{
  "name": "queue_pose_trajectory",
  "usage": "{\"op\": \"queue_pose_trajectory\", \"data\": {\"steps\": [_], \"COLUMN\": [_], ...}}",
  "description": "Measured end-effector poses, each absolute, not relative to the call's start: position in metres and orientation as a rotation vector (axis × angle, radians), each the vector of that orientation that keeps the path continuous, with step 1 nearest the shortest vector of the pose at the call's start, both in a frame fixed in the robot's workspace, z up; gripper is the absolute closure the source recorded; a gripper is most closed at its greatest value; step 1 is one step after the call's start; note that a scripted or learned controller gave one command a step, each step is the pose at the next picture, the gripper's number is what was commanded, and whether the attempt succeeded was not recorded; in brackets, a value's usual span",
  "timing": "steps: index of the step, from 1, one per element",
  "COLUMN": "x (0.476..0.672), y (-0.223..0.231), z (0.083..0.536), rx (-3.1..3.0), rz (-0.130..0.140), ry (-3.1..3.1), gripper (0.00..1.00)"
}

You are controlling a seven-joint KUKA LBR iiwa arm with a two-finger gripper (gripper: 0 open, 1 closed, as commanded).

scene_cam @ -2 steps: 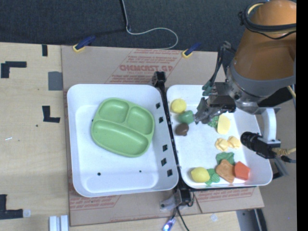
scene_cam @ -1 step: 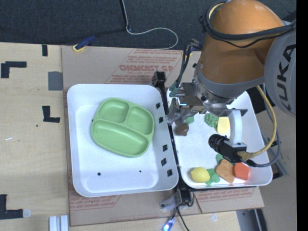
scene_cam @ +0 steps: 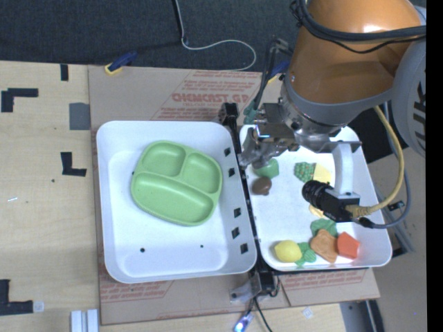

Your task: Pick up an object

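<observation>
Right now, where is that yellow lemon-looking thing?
The yellow lemon lies in the right bin, near its front edge, beside a green piece and an orange block.

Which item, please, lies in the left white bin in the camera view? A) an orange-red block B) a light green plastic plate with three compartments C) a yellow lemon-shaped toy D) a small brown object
B: the light green plastic plate with three compartments sits in the left white bin, while the small toys, such as the yellow lemon-shaped toy, lie in the right white bin.
</observation>
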State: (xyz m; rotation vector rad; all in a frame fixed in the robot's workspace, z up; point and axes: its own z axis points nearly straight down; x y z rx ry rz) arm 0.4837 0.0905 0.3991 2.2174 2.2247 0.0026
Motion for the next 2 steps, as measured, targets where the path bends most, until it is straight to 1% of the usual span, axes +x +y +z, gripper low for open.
{"op": "queue_pose_trajectory", "data": {"steps": [1,2], "x": [0.483,0.484], "y": [0.043,0.088], "z": [0.351,0.479], "rx": [2.229,2.209], "rz": [-0.010,0.019], "ry": [2.218,2.224], "gripper": [1.00,1.00]}}
